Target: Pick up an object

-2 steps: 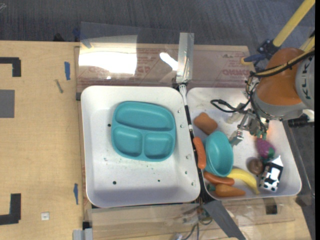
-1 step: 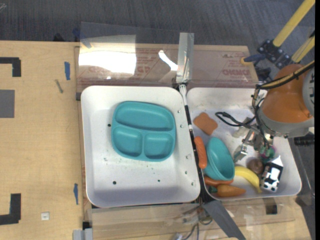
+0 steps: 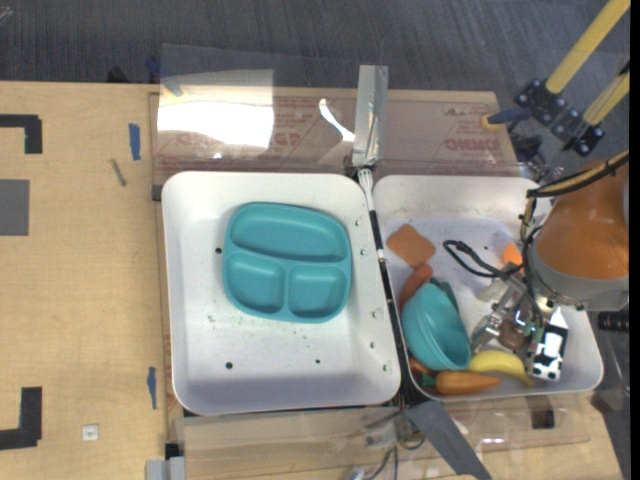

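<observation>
While lowered into the near right corner of the right-hand shallow white bin [image 3: 455, 203], two-finger gripper [image 3: 503, 330] on the grey arm with the orange band [image 3: 585, 236], reaching in from the right. Directly beneath and just toward the near wall, a yellow plastic banana [image 3: 500, 364], lying flat along the bin floor; contact between the two impossible to judge from this slant. Whether open or closed on anything, cannot tell: metal parts bunched together and partly hidden by the wrist. Just left of the gripper, a teal plastic bowl [image 3: 437, 328], tipped on its side with its opening facing up and toward the centre divider. Along the near wall, touching the banana's left end, an orange plastic carrot [image 3: 462, 381]. Farther back, against the divider, a flat orange wedge-shaped piece [image 3: 410, 243], and below it a small reddish-orange piece [image 3: 417, 280] resting against the bowl's rim. Across the middle of the same bin, a thin black looped cord [image 3: 468, 258]. Over in the left-hand shallow white bin [image 3: 190, 318], a teal three-compartment plastic plate [image 3: 288, 260], flat and roughly central, well apart from the gripper.
</observation>
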{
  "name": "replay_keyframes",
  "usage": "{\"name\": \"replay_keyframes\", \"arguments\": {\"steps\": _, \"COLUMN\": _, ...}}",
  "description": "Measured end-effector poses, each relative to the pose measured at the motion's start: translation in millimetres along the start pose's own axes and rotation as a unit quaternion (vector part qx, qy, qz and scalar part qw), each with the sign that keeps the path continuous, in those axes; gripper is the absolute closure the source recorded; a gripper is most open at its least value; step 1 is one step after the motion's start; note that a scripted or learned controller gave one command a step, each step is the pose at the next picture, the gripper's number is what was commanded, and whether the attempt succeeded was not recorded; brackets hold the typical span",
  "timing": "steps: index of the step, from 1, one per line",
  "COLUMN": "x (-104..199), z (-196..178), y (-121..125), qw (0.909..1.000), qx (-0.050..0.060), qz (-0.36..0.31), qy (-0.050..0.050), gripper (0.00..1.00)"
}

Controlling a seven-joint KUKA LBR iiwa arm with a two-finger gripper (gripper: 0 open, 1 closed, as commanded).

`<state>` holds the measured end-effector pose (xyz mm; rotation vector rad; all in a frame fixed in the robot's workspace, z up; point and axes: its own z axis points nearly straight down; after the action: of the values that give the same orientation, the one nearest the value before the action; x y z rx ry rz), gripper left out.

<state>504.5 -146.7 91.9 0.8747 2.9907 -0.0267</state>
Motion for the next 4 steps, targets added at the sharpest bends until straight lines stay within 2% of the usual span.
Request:
{"name": "replay_keyframes", "arguments": {"steps": 1, "x": -42, "z": -2, "y": 42, "qw": 0.9977, "qx": 0.001, "qz": 0.067, "qy": -0.012, "gripper": 0.00}}
{"name": "replay_keyframes", "arguments": {"steps": 2, "x": -38, "z": -12, "y": 49, "qw": 0.9979, "qx": -0.004, "qz": 0.064, "qy": -0.005, "gripper": 1.00}}
{"name": "replay_keyframes", "arguments": {"steps": 3, "x": -37, "z": -11, "y": 49, "qw": 0.9979, "qx": -0.003, "qz": 0.064, "qy": -0.004, "gripper": 0.00}}
{"name": "replay_keyframes", "arguments": {"steps": 4, "x": 16, "z": 1, "y": 5, "qw": 0.9923, "qx": -0.007, "qz": 0.123, "qy": 0.008, "gripper": 0.00}}
